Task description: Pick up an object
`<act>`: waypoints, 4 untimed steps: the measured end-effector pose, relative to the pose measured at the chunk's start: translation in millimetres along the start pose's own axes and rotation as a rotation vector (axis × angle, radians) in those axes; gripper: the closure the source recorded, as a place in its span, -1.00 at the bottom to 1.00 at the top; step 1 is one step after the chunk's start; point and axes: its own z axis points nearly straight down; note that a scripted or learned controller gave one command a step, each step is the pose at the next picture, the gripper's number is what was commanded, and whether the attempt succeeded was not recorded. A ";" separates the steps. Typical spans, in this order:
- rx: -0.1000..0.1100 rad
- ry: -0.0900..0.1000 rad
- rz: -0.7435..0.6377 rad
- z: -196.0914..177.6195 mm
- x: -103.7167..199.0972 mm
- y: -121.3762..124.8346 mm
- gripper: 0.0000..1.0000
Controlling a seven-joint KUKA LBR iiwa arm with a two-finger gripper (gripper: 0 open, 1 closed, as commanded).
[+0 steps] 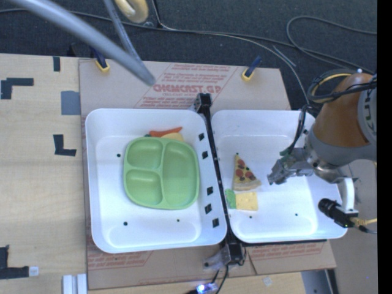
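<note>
Bench | left bin [104, 225]: green tray [162, 172] | right bin [288, 225]: pizza slice [244, 174] | pincer [277, 175]: state unclear

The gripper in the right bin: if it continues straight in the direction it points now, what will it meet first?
Probably the toy pizza slice: the gripper points left toward it across bare bin floor. Its height is unclear.

The robot's arm [343, 124] comes in from the right side, big and grey with an orange band above the wrist. It bends down and to the left, so the wrist points toward the middle. The dark tool [277, 173] sits at the end, low down, and its tips are too blurry to make out.
</note>
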 end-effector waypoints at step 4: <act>0.005 0.002 -0.006 -82.0 123.0 34.2 1.00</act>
